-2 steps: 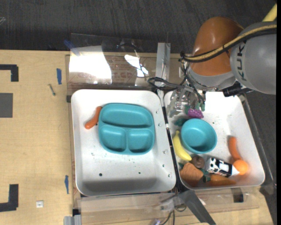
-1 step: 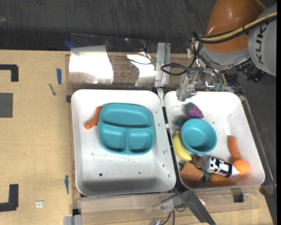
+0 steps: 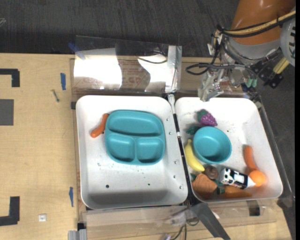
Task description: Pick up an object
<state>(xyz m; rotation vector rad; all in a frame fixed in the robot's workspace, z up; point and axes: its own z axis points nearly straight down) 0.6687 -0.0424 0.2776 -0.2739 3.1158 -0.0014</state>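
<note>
- Across the left bin (image 3: pixel 89 187), a teal divided tray (image 3: pixel 135 136) sits centred, an orange sausage (image 3: pixel 99 126) against its left edge.
- Right bin (image 3: pixel 267 136): teal bowl (image 3: pixel 212 144) mid-bin, purple grapes (image 3: pixel 206 118) behind, banana (image 3: pixel 193 158) left, orange carrot (image 3: pixel 249 157) near the right wall.
- Gripper (image 3: pixel 212 90) hovers over the far rim, holding nothing; finger spread unclear.

Orange band (image 3: pixel 257 14) on top, rounded and glossy, pale grey wrist housing (image 3: pixel 251 44) beneath, black and yellow cables (image 3: pixel 262 29) looping across the front, black wire (image 3: pixel 199 68) trailing left, small silver metal gripper (image 3: pixel 212 88), green connectors (image 3: pixel 252 82) at right.
</note>
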